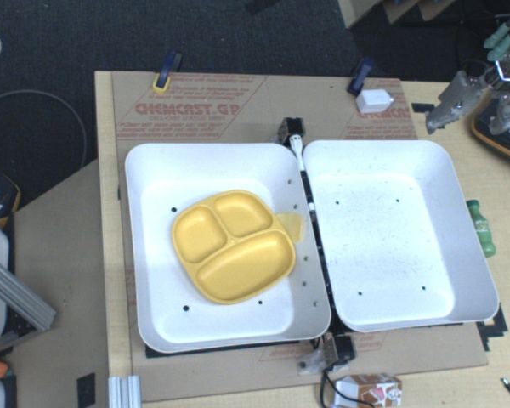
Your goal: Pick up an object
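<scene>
A yellow divided plate [232, 246] with three compartments lies flat in the left white bin [153, 185], a little right of its middle. A small pale yellow piece [291, 225] pokes out from the plate's right edge, next to the bin's right wall. The right white bin [391, 228] shows only dark specks on its floor. My gripper [453, 104] is a grey shape at the upper right, outside the bins and beyond the right bin's far corner, far from the plate. Nothing is visibly held in it.
Both bins rest on a cardboard sheet [238, 100]. A white block [374, 101] and two blue clamps [166, 70] [359, 75] sit along its far edge. A green object [482, 228] lies outside the right bin's right rim. Cables and a small box [370, 391] are at the front.
</scene>
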You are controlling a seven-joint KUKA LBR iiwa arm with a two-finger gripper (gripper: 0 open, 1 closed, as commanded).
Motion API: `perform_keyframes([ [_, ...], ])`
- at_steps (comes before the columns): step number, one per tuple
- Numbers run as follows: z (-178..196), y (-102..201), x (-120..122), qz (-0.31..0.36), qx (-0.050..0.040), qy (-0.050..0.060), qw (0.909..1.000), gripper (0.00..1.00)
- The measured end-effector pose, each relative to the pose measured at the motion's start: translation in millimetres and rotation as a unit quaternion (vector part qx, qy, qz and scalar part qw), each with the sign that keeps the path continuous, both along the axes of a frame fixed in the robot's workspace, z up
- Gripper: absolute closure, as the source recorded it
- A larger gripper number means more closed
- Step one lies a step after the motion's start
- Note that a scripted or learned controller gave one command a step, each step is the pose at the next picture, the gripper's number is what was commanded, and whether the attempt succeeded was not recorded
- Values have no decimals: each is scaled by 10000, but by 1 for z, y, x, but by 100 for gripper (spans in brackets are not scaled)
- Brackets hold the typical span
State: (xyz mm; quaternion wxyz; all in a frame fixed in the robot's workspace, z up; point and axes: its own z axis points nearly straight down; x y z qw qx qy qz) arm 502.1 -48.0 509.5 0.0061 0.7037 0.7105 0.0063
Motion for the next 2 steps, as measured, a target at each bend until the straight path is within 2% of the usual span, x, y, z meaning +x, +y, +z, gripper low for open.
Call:
perform_keyframes([
  [1,28,89,-23,8,11,47,10000,0],
  [2,37,84,-22,-43,0,48,10000,100],
])
